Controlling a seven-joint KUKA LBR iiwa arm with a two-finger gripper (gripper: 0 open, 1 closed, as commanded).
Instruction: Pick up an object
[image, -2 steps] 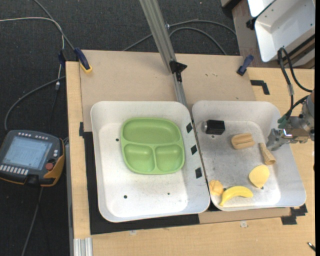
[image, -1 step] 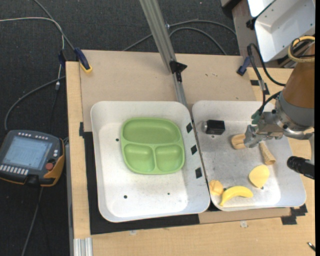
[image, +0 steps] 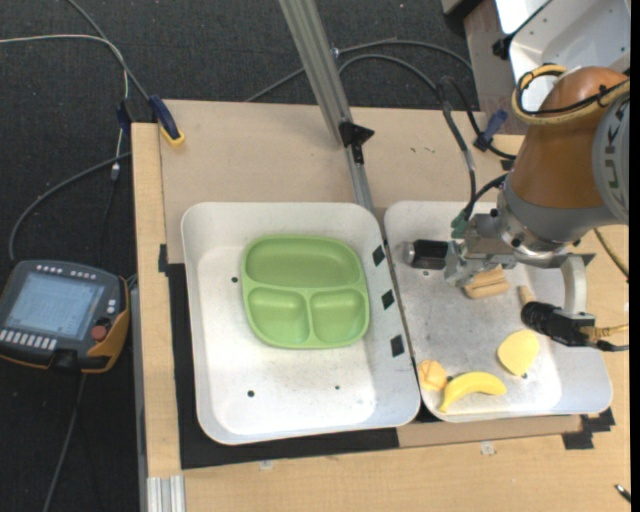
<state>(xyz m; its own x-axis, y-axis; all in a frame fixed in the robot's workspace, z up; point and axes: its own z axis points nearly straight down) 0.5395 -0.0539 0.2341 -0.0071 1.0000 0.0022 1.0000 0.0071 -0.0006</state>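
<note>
Here: two white bins on the tabletop (image: 260, 140)
Hand (image: 478, 268): low in the right bin (image: 450, 330), grip hidden (cannot tell)
Tan block (image: 487, 286): right under it
Banana (image: 472, 387): near front edge

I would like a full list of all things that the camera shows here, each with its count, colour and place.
Bins: two, white, side by side on the bench.
Divided plate: one, green, in the left bin.
Banana: one, yellow, right bin, near its front edge.
Round slice: one, pale yellow, right bin, just above the banana.
Small piece: one, yellow, left of the banana.
Block: one, tan, right bin, under the arm's wrist.
Black part: one, right bin, upper left.
Handheld pendant: one, grey and orange, on the floor at left.
Arm: one, grey with orange band, over the right bin.
</note>
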